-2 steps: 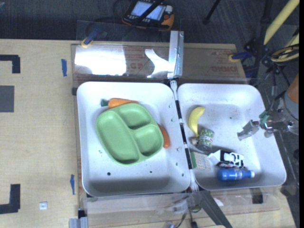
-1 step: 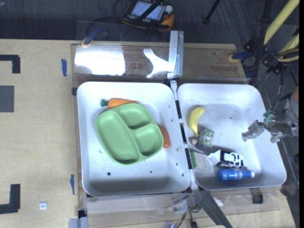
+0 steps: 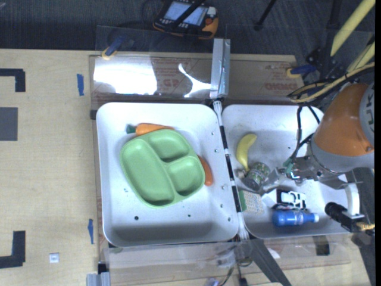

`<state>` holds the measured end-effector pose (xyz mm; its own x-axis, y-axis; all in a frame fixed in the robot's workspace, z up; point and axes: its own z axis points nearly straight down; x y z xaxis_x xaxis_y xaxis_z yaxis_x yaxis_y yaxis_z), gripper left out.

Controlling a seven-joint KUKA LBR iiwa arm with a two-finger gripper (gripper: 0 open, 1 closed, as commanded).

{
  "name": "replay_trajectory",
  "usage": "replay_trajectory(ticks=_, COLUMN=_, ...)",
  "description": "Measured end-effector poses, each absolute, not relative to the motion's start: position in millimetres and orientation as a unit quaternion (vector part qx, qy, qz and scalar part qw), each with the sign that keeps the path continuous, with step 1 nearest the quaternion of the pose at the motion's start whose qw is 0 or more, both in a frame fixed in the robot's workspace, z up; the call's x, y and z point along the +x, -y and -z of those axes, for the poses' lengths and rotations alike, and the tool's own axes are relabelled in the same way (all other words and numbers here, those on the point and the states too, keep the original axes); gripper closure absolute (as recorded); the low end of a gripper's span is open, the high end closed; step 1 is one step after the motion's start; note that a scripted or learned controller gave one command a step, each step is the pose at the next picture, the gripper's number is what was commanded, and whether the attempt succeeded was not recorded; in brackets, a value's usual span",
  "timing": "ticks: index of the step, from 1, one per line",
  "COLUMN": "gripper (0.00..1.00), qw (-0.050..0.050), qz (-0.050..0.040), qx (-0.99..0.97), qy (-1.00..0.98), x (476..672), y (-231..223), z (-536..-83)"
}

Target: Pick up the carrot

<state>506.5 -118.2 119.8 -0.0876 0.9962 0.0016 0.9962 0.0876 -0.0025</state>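
Carrot (image 3: pixel 156 127) in left bin (image 3: pixel 113 159), mostly hidden under green divided plate (image 3: pixel 162 167), orange ends poking out. Gripper (image 3: pixel 284 173) well apart, over right bin (image 3: pixel 274 124); finger state unclear. Beside gripper: banana (image 3: pixel 245 149), can (image 3: pixel 258 176), blue bottle (image 3: pixel 293 218).

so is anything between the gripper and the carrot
Yes. The green divided plate lies over most of the carrot in the left bin, and the bins' shared wall separates it from the gripper in the right bin.

orange carrot (image 3: pixel 156 127), green plate (image 3: pixel 162 167), yellow banana (image 3: pixel 245 149)
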Motion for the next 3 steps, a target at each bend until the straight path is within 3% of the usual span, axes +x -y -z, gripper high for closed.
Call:
replay_trajectory(ticks=1, gripper=0.0, qw=-0.001, qz=0.0, qx=-0.744, qy=0.668, x=537.8, y=130.1, z=-247.4)
replay_trajectory(ticks=2, gripper=0.0, qw=0.001, qz=-0.0003, qx=-0.726, qy=0.688, x=497.8, y=115.0, z=-150.6)
replay_trajectory(ticks=3, gripper=0.0, qw=-0.001, qz=0.0, qx=-0.757, qy=0.653, x=522.3, y=186.2, z=-289.2)
